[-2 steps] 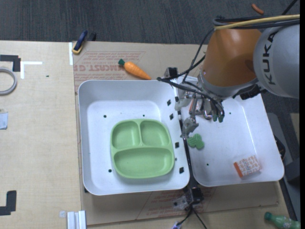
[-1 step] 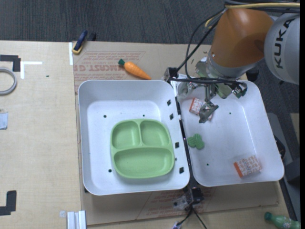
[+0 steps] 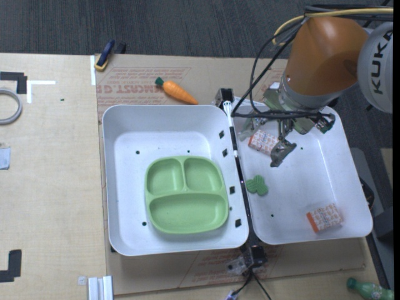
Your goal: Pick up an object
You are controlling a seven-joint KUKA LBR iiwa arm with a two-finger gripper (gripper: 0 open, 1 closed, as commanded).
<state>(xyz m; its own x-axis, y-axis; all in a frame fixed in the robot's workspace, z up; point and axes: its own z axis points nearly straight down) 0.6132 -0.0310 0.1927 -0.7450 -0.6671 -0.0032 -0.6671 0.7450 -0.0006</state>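
My gripper (image 3: 280,150) hangs low over the back left part of the right bin (image 3: 350,167), under the orange wrist band. A small red-and-white packet (image 3: 262,142) lies just left of it, close to or touching the gripper; I see nothing held. Nearer the front lie a small green leafy piece (image 3: 256,185) by the bin's left wall and an orange-and-white packet (image 3: 325,218) at the front right corner.
The left bin (image 3: 125,136) holds a green divided plate (image 3: 186,194). Behind the bins a toy carrot (image 3: 177,90) and a blue clip (image 3: 105,54) lie on the cardboard. A tape roll (image 3: 7,105) sits far left, a green bottle (image 3: 369,287) at the front right.
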